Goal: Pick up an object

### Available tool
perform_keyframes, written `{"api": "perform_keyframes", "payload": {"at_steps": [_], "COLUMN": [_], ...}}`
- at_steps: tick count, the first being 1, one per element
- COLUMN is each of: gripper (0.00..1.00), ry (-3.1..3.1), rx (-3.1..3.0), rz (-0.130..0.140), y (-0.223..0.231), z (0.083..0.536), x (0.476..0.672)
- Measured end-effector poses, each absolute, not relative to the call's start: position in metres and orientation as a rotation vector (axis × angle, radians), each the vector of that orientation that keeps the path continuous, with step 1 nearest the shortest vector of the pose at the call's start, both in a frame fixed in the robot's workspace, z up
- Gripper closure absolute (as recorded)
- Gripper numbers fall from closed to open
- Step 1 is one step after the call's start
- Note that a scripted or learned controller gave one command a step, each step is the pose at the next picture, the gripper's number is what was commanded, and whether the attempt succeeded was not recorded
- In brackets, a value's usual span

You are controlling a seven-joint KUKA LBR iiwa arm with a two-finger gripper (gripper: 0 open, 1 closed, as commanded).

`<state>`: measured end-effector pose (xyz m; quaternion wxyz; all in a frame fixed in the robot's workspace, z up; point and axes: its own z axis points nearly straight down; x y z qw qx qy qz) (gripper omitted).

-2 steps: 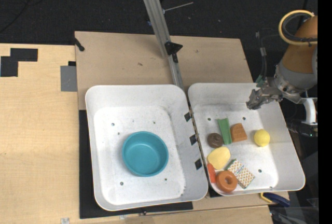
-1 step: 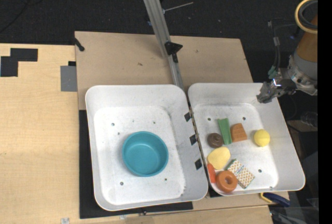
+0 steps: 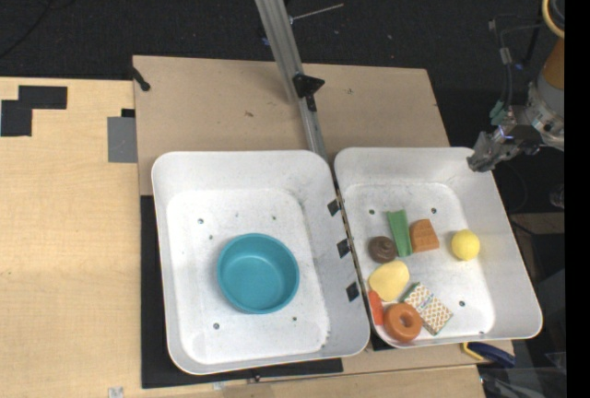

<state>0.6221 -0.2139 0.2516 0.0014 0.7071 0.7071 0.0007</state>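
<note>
Your tool (image 3: 483, 157) hangs at the far right corner of the right bin (image 3: 502, 203), just over its rim, and nothing is between its fingers; at this size you cannot tell whether they are spread or pressed together. Everything worth picking lies in that bin: a yellow ball (image 3: 466, 245) on its own toward the right, an orange block (image 3: 424, 235) touching a green stick (image 3: 398, 228), a brown ring (image 3: 383, 249) just beside them, and below these a pale yellow lump (image 3: 389, 279), an orange ring (image 3: 403, 321) and a checkered packet (image 3: 430, 308) crowded at the near edge. The left bin (image 3: 184, 193) has a teal bowl (image 3: 259, 272).

Watch the crowding. If you descend on the cluster, the fingers will likely land on two things at once and pinch neither (the ball is isolated, but round, so it may squirt out sideways). A drop from where the tool is now could strike the bin's rim.
</note>
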Motion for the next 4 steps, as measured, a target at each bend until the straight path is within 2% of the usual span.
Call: {"api": "perform_keyframes", "payload": {"at_steps": [1, 2, 3, 4], "gripper": [1.00, 1.00, 1.00, 1.00], "ry": [2.225, 2.226, 2.225, 2.226], "rx": [2.218, 2.219, 2.218, 2.219], "rz": [0.001, 0.000, 0.000, -0.001], "y": [-0.161, -0.109, -0.065, -0.012], "z": [0.253, 0.239, 0.243, 0.230], "x": [0.605, 0.598, 0.596, 0.584]}}
